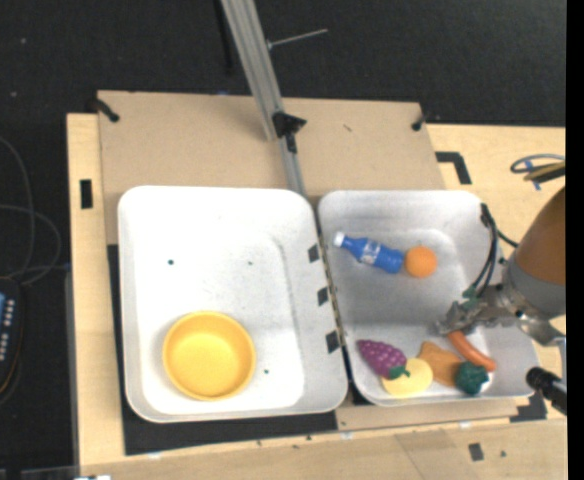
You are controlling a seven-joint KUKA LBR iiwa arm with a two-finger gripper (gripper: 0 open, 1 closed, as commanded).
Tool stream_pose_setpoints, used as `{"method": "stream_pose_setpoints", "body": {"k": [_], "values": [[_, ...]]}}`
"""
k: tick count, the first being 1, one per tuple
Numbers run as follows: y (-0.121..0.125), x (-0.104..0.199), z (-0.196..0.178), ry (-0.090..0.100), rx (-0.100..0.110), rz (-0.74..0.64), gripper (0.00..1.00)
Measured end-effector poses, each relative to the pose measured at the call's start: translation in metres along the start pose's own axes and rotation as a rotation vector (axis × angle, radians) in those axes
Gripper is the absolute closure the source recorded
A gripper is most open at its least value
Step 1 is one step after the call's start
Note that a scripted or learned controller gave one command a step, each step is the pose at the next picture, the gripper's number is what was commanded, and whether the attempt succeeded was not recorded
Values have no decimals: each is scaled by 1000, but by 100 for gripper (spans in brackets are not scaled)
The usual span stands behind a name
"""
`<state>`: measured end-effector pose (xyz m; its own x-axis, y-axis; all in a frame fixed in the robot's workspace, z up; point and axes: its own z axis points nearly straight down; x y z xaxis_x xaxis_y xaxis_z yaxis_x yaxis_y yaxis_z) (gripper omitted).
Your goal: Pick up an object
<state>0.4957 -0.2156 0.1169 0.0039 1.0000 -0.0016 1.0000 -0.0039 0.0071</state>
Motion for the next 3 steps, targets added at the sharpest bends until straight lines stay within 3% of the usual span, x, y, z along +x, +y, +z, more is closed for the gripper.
{"method": "stream_pose_setpoints", "body": {"k": [1,2,3], "values": [[8,-3,-63,-3,-2,-7,100],[9,-5,-97,-1,2,-7,100],[32,44,-91,1,5,-7,100]]}}
